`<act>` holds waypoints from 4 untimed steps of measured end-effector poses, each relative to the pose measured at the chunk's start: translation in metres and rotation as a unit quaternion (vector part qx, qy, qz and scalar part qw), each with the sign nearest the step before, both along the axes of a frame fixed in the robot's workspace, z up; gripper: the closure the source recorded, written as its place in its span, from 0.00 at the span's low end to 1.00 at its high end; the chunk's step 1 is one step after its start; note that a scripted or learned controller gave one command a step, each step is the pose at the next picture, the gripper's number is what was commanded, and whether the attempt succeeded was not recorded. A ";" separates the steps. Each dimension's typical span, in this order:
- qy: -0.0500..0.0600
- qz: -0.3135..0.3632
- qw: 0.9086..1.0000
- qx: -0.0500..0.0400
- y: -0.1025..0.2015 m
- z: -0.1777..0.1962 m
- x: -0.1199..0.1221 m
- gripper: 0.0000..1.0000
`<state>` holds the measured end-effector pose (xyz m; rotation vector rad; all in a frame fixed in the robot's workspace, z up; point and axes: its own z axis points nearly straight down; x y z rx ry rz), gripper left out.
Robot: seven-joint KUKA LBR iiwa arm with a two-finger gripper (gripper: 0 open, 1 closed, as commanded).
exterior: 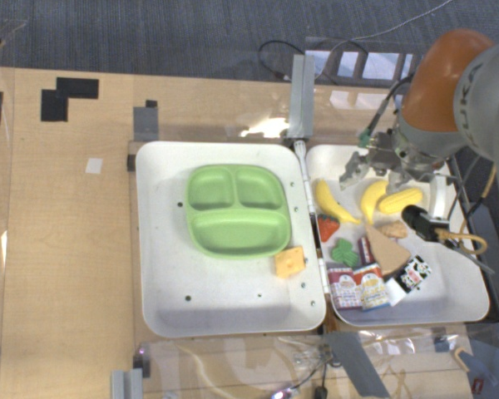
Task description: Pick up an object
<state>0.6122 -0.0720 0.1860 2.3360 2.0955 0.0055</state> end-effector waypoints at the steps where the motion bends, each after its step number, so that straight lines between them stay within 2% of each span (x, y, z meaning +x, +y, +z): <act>1: -0.004 0.063 0.998 -0.001 -0.043 -0.097 0.003 0.00; 2: -0.008 0.064 0.998 0.000 -0.040 -0.083 0.006 1.00; 3: -0.001 0.067 0.998 0.000 0.021 0.002 0.036 1.00; 4: -0.001 0.067 0.998 0.000 0.021 0.002 0.036 0.00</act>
